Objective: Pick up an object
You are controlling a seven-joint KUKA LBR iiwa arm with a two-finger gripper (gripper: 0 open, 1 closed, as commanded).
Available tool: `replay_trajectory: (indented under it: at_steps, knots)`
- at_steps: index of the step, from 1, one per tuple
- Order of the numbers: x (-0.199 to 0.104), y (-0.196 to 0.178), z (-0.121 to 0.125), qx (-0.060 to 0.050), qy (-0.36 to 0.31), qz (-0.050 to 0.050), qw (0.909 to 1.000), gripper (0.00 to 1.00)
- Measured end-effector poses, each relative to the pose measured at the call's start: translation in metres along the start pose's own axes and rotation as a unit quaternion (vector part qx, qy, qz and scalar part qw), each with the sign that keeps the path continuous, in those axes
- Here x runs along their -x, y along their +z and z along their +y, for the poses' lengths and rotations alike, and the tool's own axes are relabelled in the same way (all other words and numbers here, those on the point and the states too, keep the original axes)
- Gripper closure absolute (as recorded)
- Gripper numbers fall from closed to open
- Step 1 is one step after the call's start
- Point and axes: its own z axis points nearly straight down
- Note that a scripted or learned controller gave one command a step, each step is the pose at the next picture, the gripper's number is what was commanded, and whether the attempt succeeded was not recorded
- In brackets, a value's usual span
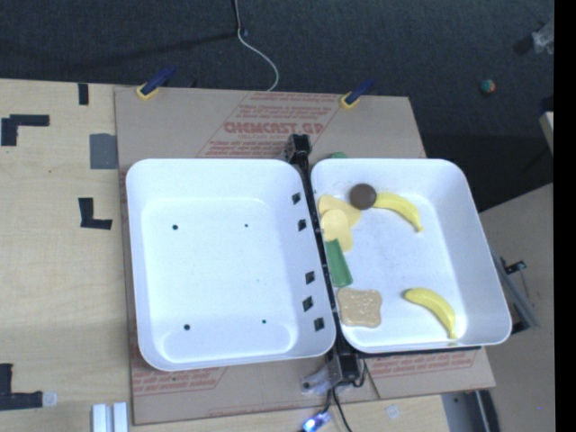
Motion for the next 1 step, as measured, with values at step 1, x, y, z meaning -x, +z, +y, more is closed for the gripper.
replay_trajectory:
  at_steps: [1]
  knots:
    - [-0.0001, 0.0000, 0.0000, 0.000, 0.000, 0.000, 1.0000, 1.00]
